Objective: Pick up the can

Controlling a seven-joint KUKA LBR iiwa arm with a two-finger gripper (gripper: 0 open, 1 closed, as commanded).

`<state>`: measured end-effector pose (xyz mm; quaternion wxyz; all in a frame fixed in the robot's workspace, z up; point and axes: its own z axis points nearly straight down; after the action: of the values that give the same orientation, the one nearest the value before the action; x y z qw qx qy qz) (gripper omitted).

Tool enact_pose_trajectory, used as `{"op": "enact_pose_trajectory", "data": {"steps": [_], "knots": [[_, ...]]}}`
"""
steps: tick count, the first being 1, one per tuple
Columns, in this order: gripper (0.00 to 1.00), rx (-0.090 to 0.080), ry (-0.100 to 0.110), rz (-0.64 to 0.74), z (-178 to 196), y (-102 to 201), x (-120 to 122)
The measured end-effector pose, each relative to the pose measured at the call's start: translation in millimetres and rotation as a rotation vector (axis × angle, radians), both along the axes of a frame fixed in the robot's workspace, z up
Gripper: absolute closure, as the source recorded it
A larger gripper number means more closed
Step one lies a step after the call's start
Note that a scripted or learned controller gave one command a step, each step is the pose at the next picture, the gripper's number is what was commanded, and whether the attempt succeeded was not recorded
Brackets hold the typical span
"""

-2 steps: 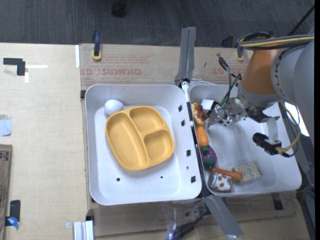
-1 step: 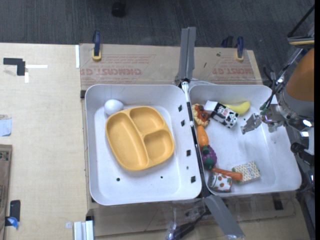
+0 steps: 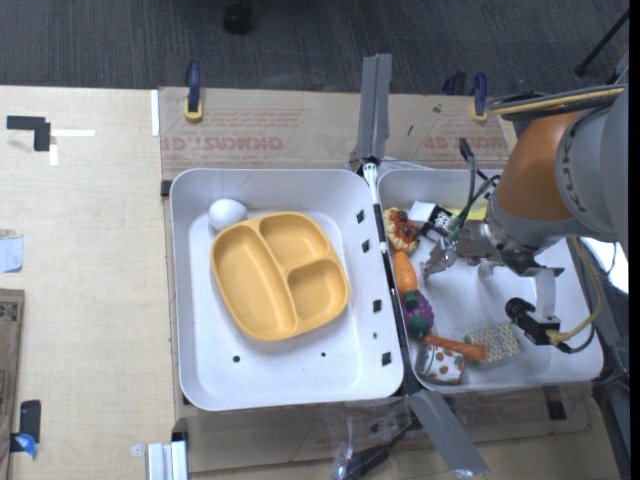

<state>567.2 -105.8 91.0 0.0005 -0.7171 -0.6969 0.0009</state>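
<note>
The can [image 3: 441,366] is small, with a pale printed label, and rests in the near left corner of the right bin [image 3: 560,368]. An orange carrot [image 3: 456,346] lies against its far side. My gripper [image 3: 440,259] hangs over the middle left of the same bin, well behind the can and apart from it. It is just right of an orange toy vegetable [image 3: 403,270]. The grey arm with its orange band [image 3: 530,168] reaches in from the right.
A purple grape bunch [image 3: 417,310], a patterned sponge-like block [image 3: 497,342], a yellow-red toy [image 3: 402,229] and a white-black box [image 3: 426,213] share the right bin. The left bin [image 3: 200,368] holds a yellow divided plate [image 3: 280,274] and a white egg [image 3: 227,211].
</note>
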Motion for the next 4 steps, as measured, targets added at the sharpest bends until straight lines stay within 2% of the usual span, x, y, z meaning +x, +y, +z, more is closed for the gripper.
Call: {"op": "enact_pose_trajectory", "data": {"steps": [1, 2, 3, 4], "knots": [[0.0, -0.001, -0.001, -0.06, 1, -44, 62], [0.0, 0.011, 0.062, -0.226, -8, -61, 79], [1.0, 0.005, 0.053, -0.225, 3, -63, 81], [0.0, 0.005, 0.063, -0.226, 1, -63, 78]]}}
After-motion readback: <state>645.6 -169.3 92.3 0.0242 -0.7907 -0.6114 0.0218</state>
